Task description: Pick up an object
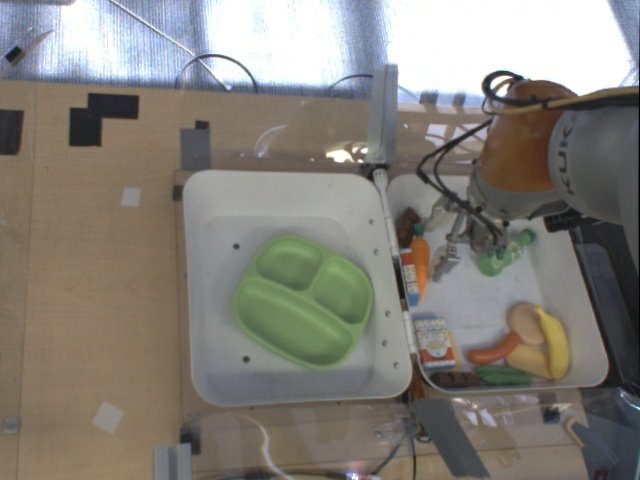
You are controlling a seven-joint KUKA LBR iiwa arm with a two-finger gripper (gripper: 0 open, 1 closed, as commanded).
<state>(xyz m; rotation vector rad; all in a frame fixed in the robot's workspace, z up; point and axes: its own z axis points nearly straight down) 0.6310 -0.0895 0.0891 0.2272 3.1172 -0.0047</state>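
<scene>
Camera view: carrot [421, 265] just beside pincer [452, 259], seemingly.

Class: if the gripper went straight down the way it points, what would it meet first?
Probably bare floor of the right white bin, between the orange toy carrot and the green toy; gripper depth is unclear.

left bin [200, 298]: divided plate [303, 299] | right bin [590, 353]: carrot [420, 266] beside claw [452, 253]
</scene>
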